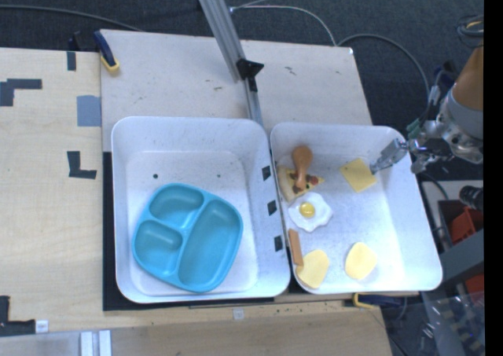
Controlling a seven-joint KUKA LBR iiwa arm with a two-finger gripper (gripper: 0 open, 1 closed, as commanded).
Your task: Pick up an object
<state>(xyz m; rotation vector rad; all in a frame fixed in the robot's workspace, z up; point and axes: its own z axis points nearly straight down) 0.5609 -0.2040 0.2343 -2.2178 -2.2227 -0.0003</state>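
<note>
Gripper point(391, 155) over right bin's point(409, 189) rim, beside yellow cheese slice point(358, 175). Jaw state impossible to tell. Likely to strike the rim or slip off the flat slice.

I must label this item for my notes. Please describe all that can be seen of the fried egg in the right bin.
The fried egg looks like a small toy, probably plastic: a flat white piece with a wavy edge and a round yellow yolk in the middle. It lies flat on the floor of the right bin, near its left wall. Its upper edge seems to touch the brown and yellow toy food above it.
</note>
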